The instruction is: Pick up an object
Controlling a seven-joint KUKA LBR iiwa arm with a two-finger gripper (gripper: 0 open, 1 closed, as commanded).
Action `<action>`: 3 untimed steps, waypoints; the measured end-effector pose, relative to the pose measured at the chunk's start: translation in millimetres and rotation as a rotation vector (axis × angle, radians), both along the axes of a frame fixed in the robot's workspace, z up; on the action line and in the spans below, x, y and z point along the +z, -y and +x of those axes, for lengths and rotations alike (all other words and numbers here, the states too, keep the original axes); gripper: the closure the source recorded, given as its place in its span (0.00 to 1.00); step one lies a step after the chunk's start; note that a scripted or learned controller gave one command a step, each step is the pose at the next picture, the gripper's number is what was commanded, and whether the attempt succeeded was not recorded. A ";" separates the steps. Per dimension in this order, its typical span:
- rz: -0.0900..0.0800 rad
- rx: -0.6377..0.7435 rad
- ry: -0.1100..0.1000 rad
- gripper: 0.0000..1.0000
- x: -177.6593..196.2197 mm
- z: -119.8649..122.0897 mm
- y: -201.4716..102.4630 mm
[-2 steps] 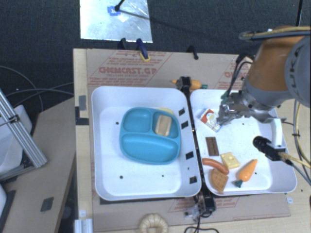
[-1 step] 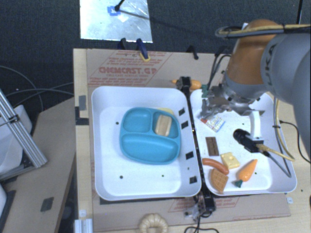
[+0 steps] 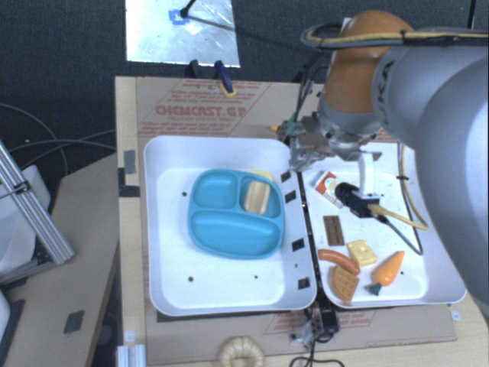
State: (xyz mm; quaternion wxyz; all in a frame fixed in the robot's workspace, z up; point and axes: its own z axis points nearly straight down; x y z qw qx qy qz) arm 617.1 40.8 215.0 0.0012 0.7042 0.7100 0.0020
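claw (image 3: 299,160) hangs low over the far end of the divide between the two bins, under the grey arm (image 3: 428,90) with its orange band (image 3: 367,33). whether it is spread or pressed together i cannot tell from this angle, and nothing can be seen pinched in it.

just below and to the right of the claw, in the right bin (image 3: 432,277), lies a red-and-white packet (image 3: 326,186), the nearest loose thing to it. further down from the claw on that same side sits a brown bar (image 3: 333,229). past that are a yellow square (image 3: 361,252), an orange-red sausage (image 3: 338,260) and a waffle piece (image 3: 344,284) at the bin's near edge. a carrot (image 3: 388,268) (green stub pointing down-left) lies farthest off to the claw's lower right.

to the lower left of the claw, in the left bin (image 3: 176,281), rests a blue divided plate (image 3: 229,232). a tan bread slice (image 3: 256,197) sits in the plate's compartment closest to the claw. a pale yellow piece (image 3: 262,175) peeks out just behind it, on the side toward the claw.

well below the claw, outside both bins, lies a beige ring (image 3: 241,352). up and to the left of the claw, a blue clamp (image 3: 224,76) sits at the far edge of the cardboard sheet (image 3: 206,109) under the bins.
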 end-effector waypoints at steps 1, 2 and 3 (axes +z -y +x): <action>0.000 -0.002 -0.003 1.00 16.5 11.7 -7.9; -0.002 -0.007 -0.004 1.00 1.3 -2.2 -6.3; -0.001 -0.007 -0.002 1.00 17.9 6.4 0.7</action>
